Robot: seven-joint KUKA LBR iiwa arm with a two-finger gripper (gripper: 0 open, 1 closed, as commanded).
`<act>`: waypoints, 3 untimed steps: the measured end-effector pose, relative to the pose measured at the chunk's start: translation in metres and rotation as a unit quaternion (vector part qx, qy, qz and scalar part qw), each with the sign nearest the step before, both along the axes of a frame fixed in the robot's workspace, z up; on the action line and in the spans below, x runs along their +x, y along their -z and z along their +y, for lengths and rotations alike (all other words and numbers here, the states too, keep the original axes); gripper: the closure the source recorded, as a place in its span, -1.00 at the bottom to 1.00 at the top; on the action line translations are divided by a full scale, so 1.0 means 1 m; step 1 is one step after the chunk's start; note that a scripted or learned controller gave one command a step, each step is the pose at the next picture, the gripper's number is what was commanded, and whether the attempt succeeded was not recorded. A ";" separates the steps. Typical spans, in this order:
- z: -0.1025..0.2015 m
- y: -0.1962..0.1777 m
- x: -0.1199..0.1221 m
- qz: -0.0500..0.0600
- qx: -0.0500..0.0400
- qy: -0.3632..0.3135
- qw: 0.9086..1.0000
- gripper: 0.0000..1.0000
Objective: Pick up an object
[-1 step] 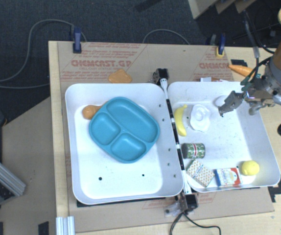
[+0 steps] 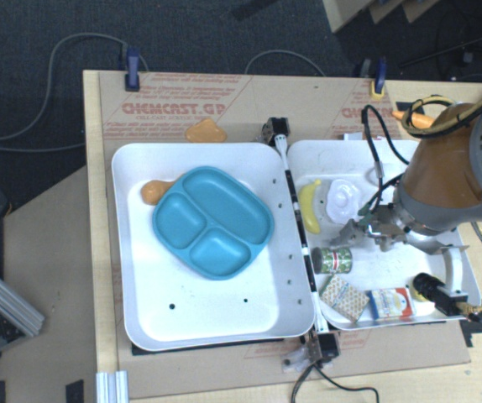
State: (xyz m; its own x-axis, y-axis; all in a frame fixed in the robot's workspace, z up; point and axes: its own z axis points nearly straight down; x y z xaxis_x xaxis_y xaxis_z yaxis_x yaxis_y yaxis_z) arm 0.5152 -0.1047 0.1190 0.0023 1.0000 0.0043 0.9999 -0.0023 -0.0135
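Small can (image 2: 335, 261) just beside claw (image 2: 367, 229)

— Any lettering you can make out?
— Red print on the brown board (image 2: 224, 103) under the bins reads roughly "CHEMCAST GP", repeated in part near its right end.
— And the small can (image 2: 332, 261) or packets (image 2: 390, 303)?
— Too small to read.

the bench (image 2: 216, 99) bears the left bin (image 2: 140, 250) and right bin (image 2: 325, 154).
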 end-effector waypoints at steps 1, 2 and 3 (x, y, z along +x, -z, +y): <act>-0.094 0.004 0.019 -0.008 -0.005 0.002 1.000 -1.00; -0.024 -0.033 0.063 -0.010 -0.002 -0.005 1.000 -1.00; -0.109 0.012 0.106 -0.009 -0.005 0.001 1.000 -1.00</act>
State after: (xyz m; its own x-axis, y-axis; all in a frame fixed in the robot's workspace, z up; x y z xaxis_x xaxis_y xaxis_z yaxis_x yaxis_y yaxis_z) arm 0.6211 -0.2141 0.1068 0.0039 1.0000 -0.0053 1.0000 -0.0039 0.0046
